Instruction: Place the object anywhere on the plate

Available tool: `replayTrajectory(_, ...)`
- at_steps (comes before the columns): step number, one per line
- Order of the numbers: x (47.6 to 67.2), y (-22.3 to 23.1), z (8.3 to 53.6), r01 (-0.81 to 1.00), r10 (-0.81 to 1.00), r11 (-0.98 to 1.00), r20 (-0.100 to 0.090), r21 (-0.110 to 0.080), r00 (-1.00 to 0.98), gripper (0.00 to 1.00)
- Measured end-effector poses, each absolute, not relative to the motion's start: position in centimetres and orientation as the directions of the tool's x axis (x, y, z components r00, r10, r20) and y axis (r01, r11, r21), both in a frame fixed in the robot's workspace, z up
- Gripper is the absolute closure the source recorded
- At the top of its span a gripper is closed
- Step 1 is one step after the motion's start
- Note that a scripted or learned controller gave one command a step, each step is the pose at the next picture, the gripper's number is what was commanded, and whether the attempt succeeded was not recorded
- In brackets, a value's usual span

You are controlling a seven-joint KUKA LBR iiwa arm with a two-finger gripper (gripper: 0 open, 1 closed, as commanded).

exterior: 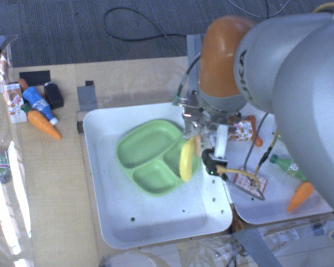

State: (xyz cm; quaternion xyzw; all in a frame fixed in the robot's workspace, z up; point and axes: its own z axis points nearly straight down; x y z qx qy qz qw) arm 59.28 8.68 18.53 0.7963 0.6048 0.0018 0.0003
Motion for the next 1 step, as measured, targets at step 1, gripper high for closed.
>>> replayTrajectory(1, 59.29, 8.63, 18.53, 0.963, 0.963, -0.269, 0.003, 0.003, 0.269, 0.00)
